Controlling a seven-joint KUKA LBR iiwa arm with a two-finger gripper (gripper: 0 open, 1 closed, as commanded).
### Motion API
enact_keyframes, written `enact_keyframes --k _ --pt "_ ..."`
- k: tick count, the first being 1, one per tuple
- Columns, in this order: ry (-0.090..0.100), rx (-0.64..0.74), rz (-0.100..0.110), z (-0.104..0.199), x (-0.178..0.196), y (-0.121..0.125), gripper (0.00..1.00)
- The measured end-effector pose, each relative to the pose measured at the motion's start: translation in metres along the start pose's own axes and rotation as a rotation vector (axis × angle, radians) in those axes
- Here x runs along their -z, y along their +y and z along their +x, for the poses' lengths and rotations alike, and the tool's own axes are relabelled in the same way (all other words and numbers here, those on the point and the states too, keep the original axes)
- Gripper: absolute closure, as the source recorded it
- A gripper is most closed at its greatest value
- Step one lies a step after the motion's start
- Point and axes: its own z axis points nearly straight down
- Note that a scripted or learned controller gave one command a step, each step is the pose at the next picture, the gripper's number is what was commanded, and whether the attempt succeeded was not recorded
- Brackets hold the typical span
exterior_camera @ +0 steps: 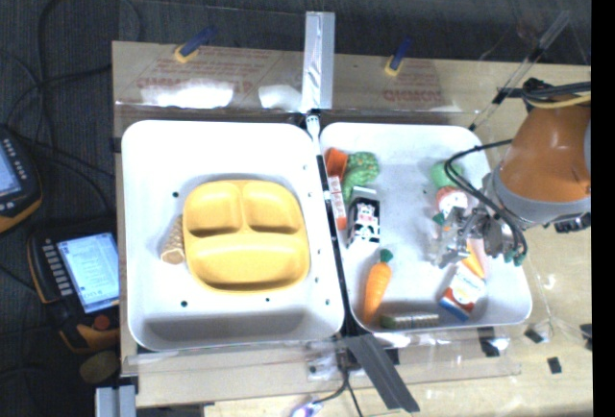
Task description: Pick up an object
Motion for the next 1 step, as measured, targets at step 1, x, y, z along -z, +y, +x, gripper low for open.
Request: enact_keyframes --k 1 --pt "0.014 -0.1 -0.003 -0.0047 0.0837 0.0437 1.0"
